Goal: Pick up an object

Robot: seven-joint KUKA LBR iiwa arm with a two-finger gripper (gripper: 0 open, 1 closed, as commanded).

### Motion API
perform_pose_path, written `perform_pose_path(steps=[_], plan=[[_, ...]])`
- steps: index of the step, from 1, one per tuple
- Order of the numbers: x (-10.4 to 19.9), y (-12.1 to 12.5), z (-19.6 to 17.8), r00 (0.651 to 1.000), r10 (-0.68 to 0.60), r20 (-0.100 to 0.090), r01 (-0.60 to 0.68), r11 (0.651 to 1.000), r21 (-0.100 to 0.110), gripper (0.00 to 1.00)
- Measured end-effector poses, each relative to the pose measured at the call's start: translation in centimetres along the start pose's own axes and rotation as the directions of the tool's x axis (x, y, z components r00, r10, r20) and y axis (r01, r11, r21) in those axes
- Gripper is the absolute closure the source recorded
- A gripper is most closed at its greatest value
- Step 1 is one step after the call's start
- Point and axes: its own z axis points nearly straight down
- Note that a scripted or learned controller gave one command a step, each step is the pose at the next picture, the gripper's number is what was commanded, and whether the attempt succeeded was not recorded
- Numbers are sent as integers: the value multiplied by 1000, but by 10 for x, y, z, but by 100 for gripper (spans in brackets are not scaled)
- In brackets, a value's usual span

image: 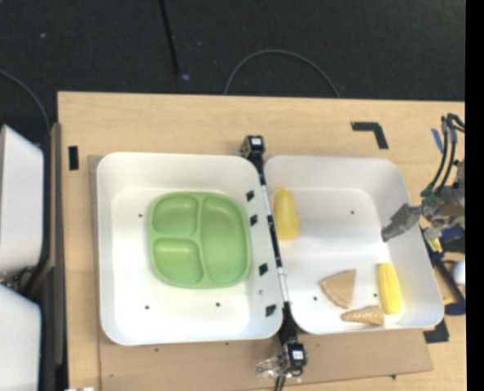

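Note:
The right bin holds several toy foods. A pale yellow piece lies against its left wall. A tan wedge lies near the front, with a yellow corn cob to its right and a smaller tan piece at the front wall. My gripper reaches in over the bin's right rim, above and behind the corn cob and apart from every item. Nothing shows in its grasp.
The left bin bears a green divided plate. A metal divider with clamps runs between the bins. Cables and the arm's wrist crowd the right edge. White boxes stand at the far left.

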Motion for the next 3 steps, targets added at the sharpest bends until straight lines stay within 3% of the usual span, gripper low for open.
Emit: perform_pose_path(steps=[1,3], plan=[[0,2,-5,1000,-3,3,3,1000,-10,0],[-18,-7,96,1000,0,2,0,1000,-6,0]])
